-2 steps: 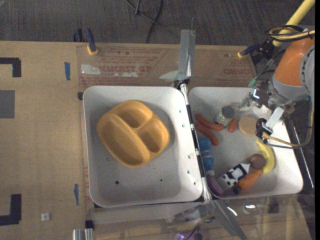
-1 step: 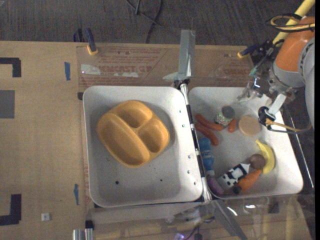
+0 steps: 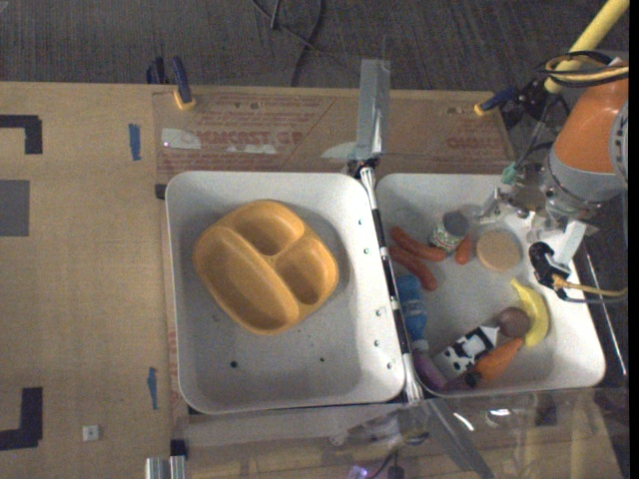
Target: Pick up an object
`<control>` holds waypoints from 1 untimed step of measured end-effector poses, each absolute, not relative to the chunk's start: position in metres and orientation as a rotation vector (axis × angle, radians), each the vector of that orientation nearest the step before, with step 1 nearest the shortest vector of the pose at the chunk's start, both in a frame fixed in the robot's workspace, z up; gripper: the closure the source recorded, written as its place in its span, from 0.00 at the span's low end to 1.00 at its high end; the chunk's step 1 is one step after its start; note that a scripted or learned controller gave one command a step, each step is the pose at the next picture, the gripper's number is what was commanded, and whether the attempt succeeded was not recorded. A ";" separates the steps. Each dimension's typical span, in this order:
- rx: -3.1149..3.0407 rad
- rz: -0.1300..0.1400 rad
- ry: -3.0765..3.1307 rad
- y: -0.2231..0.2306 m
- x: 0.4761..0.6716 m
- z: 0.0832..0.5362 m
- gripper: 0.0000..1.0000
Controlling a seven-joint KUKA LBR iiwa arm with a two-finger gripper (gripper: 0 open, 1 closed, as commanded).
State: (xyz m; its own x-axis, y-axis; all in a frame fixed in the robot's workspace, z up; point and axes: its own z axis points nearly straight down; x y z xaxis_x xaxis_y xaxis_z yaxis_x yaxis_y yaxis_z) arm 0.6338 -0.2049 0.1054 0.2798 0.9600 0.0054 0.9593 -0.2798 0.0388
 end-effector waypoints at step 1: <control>2.377 0.042 2.006 -0.206 0.598 0.105 0.00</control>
